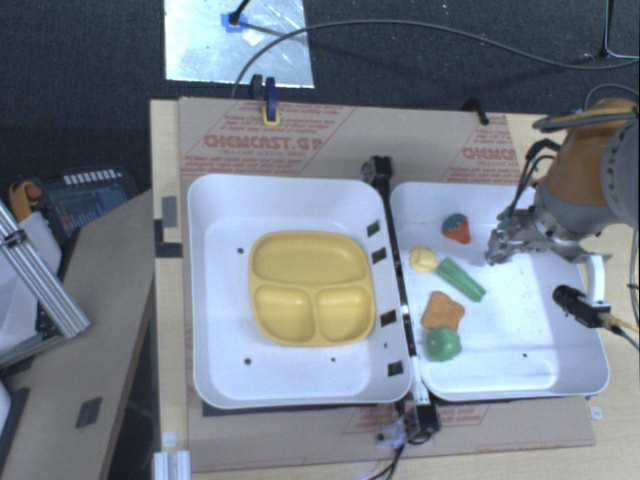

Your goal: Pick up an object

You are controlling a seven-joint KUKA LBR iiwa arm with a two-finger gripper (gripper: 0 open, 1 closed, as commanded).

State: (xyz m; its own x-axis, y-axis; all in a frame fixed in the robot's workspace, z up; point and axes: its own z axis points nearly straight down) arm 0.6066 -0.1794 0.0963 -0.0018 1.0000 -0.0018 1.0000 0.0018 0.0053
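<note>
Toys are lying beside my fingers (497, 253) in the right bin (575, 368), and I am looking at five of them. My fingers are hanging over the white floor of this bin, at its far part. I cannot tell if they are spread or pressed together, because they are looking small and dark against the wrist. Nothing is showing between them.

The red strawberry (456, 227) is lying nearest to my fingers, just beside them on the side of the left bin (215, 368) and a little farther from the camera. The green long piece (460, 278) is lying near my fingers too, on that same side but closer to the camera. It is lying at a slant, and its end is touching the small yellow piece (423, 259), which is sitting farther from my fingers, by the wall between the bins. The orange piece (443, 311) and the round green piece (443, 344) are lying farther from my fingers, toward the camera, and are touching each other.

The yellow divided plate (310, 288) is resting in the left bin, well apart from my fingers. Both bins are standing on the counter (330, 138).
</note>
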